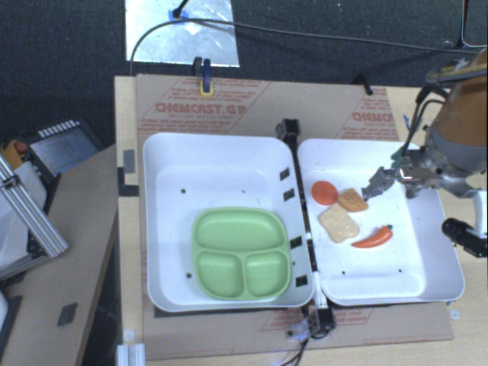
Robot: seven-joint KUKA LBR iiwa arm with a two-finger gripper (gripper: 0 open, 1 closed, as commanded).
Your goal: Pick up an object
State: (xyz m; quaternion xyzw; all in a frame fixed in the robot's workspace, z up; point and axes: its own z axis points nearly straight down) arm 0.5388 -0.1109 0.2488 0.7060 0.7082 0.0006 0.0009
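The right bin [427, 280] holds four small toy foods: a round red tomato [325, 193], a brown cookie-like piece [352, 200], a pale slice of bread [338, 224] and a red chili pepper [374, 237]. My gripper [377, 183] hangs low over the right bin, just right of the brown piece, with the arm coming in from the right. Its dark fingers point down and left toward the brown piece. Nothing shows between them.
The left bin [164, 166] holds a green three-compartment plate [240, 251]. A black divider clip line [299, 204] runs between the bins. A yellow clamp [206, 78] sits at the bench's far edge. Equipment stands at the left.
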